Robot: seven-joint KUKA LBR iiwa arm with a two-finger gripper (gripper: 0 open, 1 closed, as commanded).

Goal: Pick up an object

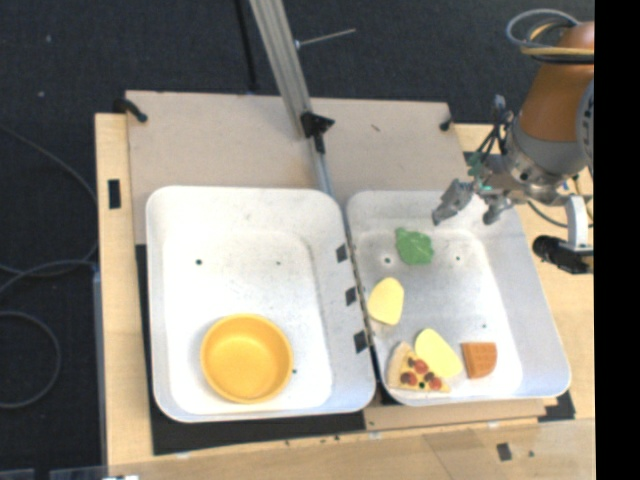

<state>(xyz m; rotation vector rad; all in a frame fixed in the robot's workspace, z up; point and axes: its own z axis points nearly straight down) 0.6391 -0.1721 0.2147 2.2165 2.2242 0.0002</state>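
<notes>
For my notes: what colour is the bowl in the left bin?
Yellow bowl, seen in the camera view.

Arm (560,88) cut off at right edge, pizza slice (418,371) partly under yellow wedge (437,353)

We see a yellow bowl (246,357) in the white left bin (240,218); right of it, green (414,246), pale yellow (386,301) and orange (479,359) toys.

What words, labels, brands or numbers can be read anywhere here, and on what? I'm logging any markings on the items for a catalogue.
None can be read.
The yellow bowl, green toy, pizza slice toy and orange block bear no lettering.
The two white bins carry only specks.
The arm's orange band shows no legible brand mark.
</notes>
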